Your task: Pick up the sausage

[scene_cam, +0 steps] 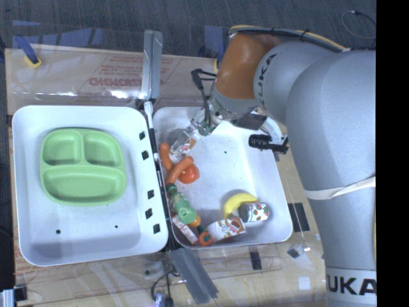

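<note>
The sausage (179, 169) is an orange-red curved link near the left wall of the right bin (265, 178). It lies against a red round piece (190, 175) and just below an orange carrot-like piece (165, 154). My gripper (193, 133) hangs over the upper left part of that bin, above and slightly right of the sausage, with its tip close to a small printed packet (184, 146). No object shows in its grasp.
A yellow banana (238, 203), a small can (255, 212), a carton (225, 228), a green bottle (182, 207) and an orange ring (204, 238) crowd the right bin's lower part. The left bin (38, 235) holds a green divided plate (82, 165).
</note>
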